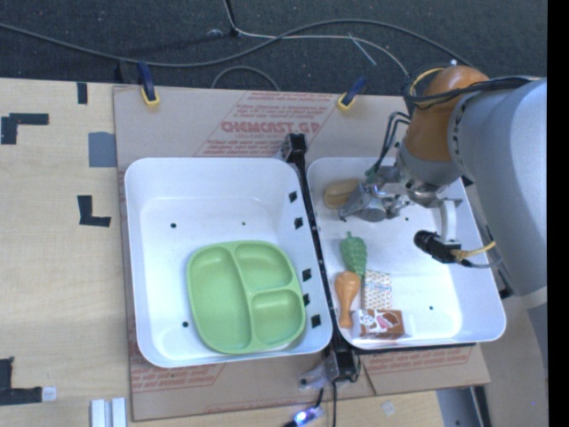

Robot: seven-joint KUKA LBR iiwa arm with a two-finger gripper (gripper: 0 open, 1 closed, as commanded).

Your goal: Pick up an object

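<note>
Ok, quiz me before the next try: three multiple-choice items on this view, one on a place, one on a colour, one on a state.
1. Where does the green divided plate lie?
A. in the left bin
B. in the right bin
C. on the cardboard between the bins

2. What colour are the two clamps at the cardboard's far edge?
A. red
B. blue and yellow
C. white

3. How does the hand stand relative to the right bin?
A. parked outside it
B. over the left bin instead
C. low over its far-left part, beside a tan object

Answers: 1 A, the plate fills the left bin's near half. 2 B, blue grips with yellow tips. 3 C, the hand sits beside the tan object.
</note>
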